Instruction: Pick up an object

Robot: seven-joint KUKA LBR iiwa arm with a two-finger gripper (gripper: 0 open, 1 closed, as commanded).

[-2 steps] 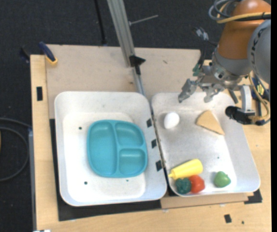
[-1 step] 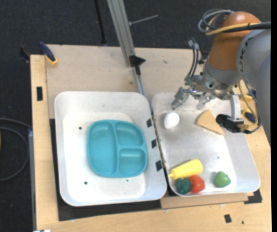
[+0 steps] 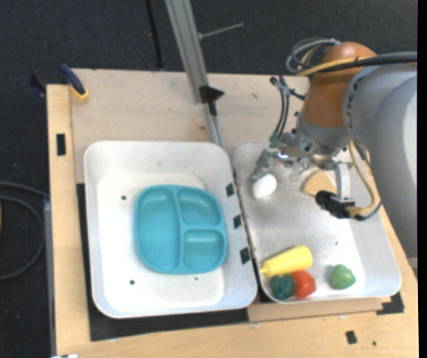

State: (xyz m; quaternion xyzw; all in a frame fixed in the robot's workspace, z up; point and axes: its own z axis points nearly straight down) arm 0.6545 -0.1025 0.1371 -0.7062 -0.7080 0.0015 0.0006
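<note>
the grey arm with its orange band reached in from the right over the right bin [image 3: 381,256], its gripper [image 3: 276,164] low over the bin's upper left part. a white egg-shaped object [image 3: 264,186] sat just below the gripper, at or touching its tip; whether the fingers were open, closed or gripping it could not be told from the overhead view. a tan wedge-shaped piece [image 3: 316,181] lay just right of the white object, beside a black part of the arm's tooling. along the near edge of the same bin lay a yellow piece [image 3: 288,260], a dark green item [image 3: 282,286], a red tomato-like item [image 3: 303,283] touching it, and a green round item [image 3: 340,276] a little apart. the left bin [image 3: 109,177] held a teal divided plate [image 3: 179,227]. both bins sat side by side on the wooden table [image 3: 131,103].
</note>
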